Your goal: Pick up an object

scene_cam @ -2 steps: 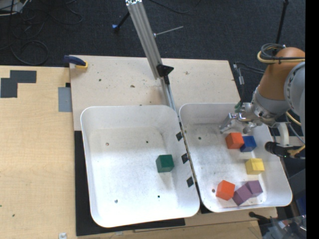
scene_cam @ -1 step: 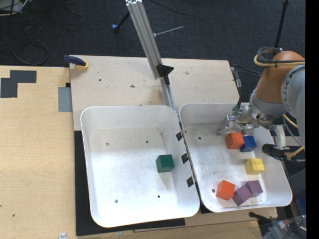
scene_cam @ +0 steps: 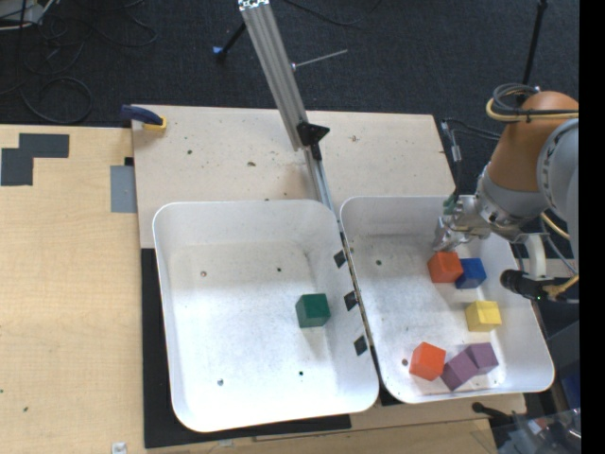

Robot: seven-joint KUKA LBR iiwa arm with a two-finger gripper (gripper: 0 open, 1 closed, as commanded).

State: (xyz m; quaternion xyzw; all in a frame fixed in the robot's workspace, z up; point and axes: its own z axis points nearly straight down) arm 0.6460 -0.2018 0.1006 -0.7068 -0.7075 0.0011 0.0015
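The right bin (scene_cam: 397, 225) holds several blocks. An orange block (scene_cam: 443, 268) touches a blue cube (scene_cam: 472, 272) near the bin's far right side. A yellow cube (scene_cam: 483, 315) lies in front of them. At the near edge sit another orange cube (scene_cam: 427, 360) and two purple blocks (scene_cam: 460, 370) (scene_cam: 483, 356). A green cube (scene_cam: 313, 309) rests alone in the left bin (scene_cam: 217, 253). My gripper (scene_cam: 453, 229) hangs just behind and above the first orange block, close to it, with nothing seen in its grasp.
A slanted aluminium rail (scene_cam: 284, 83) runs from the top down to the divide between the bins. Black clips (scene_cam: 346, 296) line the shared wall. The arm's orange band (scene_cam: 525, 154) and cables fill the right side. A blue-yellow clamp (scene_cam: 144, 117) lies at the bench's far left.
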